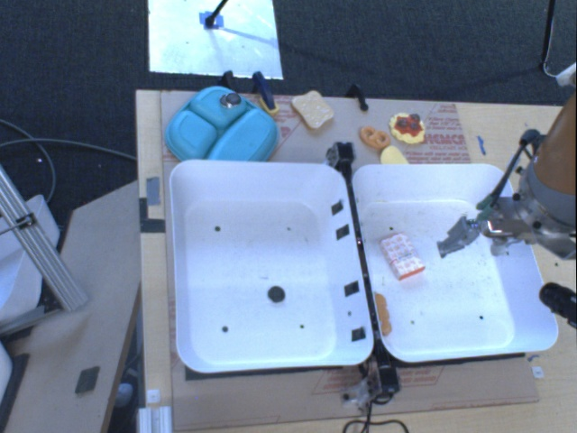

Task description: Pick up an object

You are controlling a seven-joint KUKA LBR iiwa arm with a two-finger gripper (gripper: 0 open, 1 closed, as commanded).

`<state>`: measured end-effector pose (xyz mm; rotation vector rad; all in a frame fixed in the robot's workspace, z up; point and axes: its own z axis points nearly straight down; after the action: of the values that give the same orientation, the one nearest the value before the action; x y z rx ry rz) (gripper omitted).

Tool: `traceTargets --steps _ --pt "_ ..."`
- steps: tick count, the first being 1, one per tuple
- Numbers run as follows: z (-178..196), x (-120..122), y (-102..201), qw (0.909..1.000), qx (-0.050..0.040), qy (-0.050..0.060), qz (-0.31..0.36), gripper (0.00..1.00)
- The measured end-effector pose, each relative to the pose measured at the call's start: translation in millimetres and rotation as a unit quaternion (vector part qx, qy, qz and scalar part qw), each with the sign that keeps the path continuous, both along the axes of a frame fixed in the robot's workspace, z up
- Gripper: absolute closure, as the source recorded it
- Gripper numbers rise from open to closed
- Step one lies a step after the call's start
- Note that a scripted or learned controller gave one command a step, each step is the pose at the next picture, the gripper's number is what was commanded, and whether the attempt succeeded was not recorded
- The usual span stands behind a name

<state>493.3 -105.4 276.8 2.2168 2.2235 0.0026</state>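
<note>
On a wooden bench point(505, 395) over dark carpet, two white bins sit side by side. In the right bin point(451, 327), a pink-and-white block point(402, 256) lies just left of the gripper point(457, 238), apart from it; its grip state cannot be told.

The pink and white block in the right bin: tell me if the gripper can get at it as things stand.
Probably yes. The pink and white block lies alone on the right bin's floor, and the gripper is just to its right with nothing between them.
</note>
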Motion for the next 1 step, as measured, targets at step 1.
traceTargets --steps 1 --pt "-134.8 -8.9 8.4 1.0 0.0013 0.006 -0.001 0.0"
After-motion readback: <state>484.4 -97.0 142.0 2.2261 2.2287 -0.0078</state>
